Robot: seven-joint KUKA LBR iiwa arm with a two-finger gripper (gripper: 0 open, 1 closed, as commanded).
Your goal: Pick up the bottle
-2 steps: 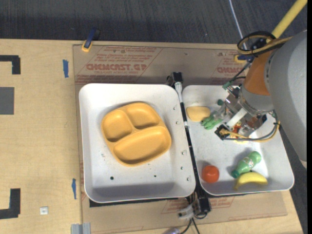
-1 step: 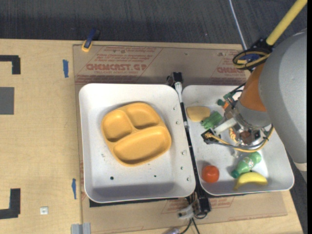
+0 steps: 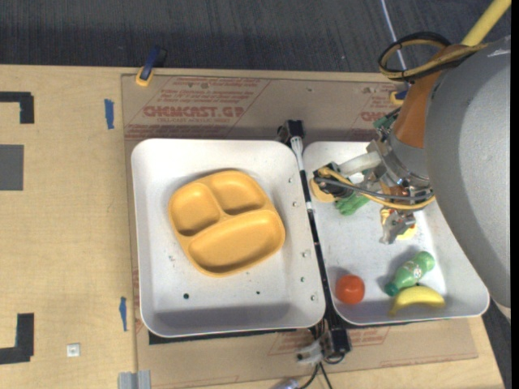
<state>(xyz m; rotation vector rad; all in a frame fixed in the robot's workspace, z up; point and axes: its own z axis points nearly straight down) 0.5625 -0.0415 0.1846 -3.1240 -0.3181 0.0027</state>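
writing: the cardboard sheet (image 3: pixel 195 108) under the bins has red print along its top edge that reads something like "CHEMCAST GP", upside down from this angle; a second red patch near the top right corner is too small to read; no lettering I can make out on anything else
bottle (image 3: pixel 410 272): small green one lying on its side in the right bin (image 3: pixel 357 217), down near the front right corner; looks like a pale label band around the middle, can't read it; one end points up and right, the other down and left
neighbours: a yellow banana (image 3: pixel 418 299) sits just below the bottle, touching or nearly so; a red tomato-looking ball (image 3: pixel 350 289) is off to its left, apart from it; a smaller green piece (image 3: pixel 351 205) lies further up the bin near the cables
left bin (image 3: pixel 154 217): holds an orange divided plate (image 3: pixel 227 220), three compartments, sitting about in the middle
gripper (image 3: pixel 395 227): hanging over the right bin, above the bottle and clear of it; nothing between the fingers; honestly can't tell how wide they are from here, too dark and cluttered
arm (image 3: pixel 470 152): big grey body coming in from the right, orange band showing up top
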